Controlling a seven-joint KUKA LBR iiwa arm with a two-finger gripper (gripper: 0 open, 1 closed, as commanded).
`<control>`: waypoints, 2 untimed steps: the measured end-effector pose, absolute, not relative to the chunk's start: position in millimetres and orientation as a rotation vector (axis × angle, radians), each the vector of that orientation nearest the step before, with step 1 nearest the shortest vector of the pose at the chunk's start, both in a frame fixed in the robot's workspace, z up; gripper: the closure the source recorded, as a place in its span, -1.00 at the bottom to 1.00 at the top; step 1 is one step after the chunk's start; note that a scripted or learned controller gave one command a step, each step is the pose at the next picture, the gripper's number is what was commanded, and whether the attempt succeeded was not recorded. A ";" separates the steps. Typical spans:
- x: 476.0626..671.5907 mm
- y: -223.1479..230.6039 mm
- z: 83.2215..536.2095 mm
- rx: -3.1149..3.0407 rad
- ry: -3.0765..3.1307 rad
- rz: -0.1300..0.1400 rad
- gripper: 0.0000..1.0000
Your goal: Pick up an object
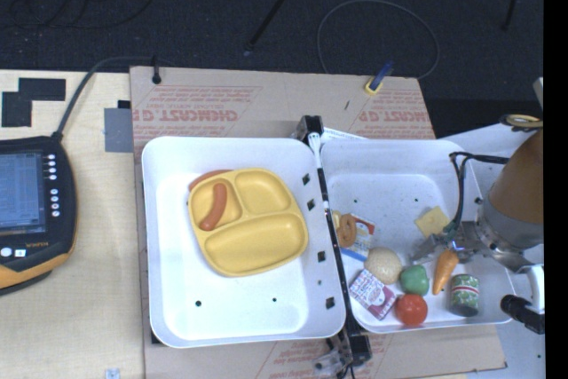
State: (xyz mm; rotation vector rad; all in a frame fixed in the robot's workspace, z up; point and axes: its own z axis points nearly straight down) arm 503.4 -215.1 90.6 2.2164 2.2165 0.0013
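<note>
We are seeing a small orange toy carrot lying tilted in the right white bin, near its right wall, with the gripper hovering just beside its upper end. We cannot tell how the pincer stands. A green ball and a red tomato are sitting just left of the carrot, while a yellow divided plastic plate holding a sausage is resting in the left white bin.

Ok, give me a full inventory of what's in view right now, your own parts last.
divided plate: 1, yellow, left bin
hot dog: 1, reddish, plate's upper-left compartment
left bin: 1, white
right bin: 1, white
carrot: 1, orange, right bin
tomato: 1, red, right bin front
green ball: 1, right bin
can: 1, green-labelled, right bin
teach pendant: 1, left of bench
arm: 1, grey, over right bin's right edge
</note>
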 end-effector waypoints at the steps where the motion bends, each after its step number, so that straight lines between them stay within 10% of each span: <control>1: 502.6 -214.5 99.3 2.229 2.217 0.004 1.00; 2: 556.9 -129.8 87.4 2.213 2.232 0.004 1.00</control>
